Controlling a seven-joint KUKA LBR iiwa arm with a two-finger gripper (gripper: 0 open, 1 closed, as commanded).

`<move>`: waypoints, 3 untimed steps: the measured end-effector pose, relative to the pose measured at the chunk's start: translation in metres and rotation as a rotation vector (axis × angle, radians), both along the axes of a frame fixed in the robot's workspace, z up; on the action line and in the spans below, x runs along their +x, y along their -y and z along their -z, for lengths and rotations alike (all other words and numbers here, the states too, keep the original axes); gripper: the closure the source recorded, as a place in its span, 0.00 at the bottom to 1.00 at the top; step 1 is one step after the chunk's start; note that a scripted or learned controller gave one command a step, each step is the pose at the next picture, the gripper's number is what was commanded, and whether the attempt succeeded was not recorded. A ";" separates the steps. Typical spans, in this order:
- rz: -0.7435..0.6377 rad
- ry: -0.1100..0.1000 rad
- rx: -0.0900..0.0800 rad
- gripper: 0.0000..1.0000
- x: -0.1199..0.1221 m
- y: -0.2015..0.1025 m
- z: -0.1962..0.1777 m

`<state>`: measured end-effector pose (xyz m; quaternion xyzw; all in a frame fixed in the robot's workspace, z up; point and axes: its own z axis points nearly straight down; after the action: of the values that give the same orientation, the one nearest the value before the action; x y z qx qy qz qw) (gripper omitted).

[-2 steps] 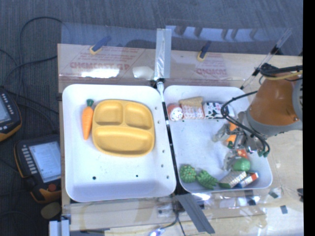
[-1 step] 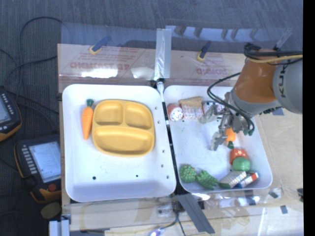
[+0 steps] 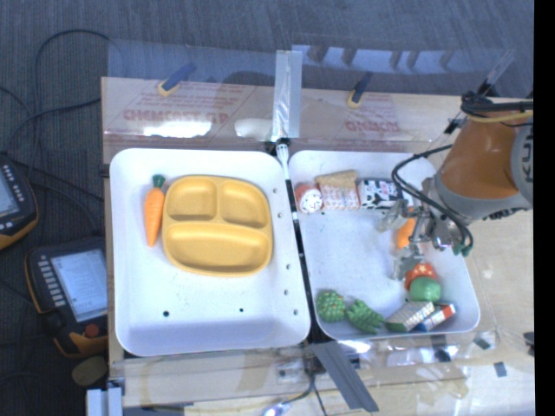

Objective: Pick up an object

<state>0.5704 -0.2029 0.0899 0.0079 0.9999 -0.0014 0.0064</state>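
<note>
Nothing really readable here: the clear panel (image 3: 186,111) behind the bins has faint reddish lettering, too washed out to make out, and the small packages (image 3: 340,192) are too blurry to read

Arm (image 3: 490,159) cut off at right edge. Small orange item (image 3: 405,232) beside gripper (image 3: 414,248), partly hidden by it; identity unclear.
</note>
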 end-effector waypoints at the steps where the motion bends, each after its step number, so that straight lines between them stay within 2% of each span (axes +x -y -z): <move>1: -0.001 0.004 -0.004 1.00 0.002 0.000 -0.011; 2: -0.001 0.003 -0.004 0.00 0.002 0.000 -0.011; 3: 0.124 -0.003 0.002 0.00 0.004 -0.005 0.000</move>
<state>0.5742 -0.1977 0.0897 0.0699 0.9975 -0.0005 0.0048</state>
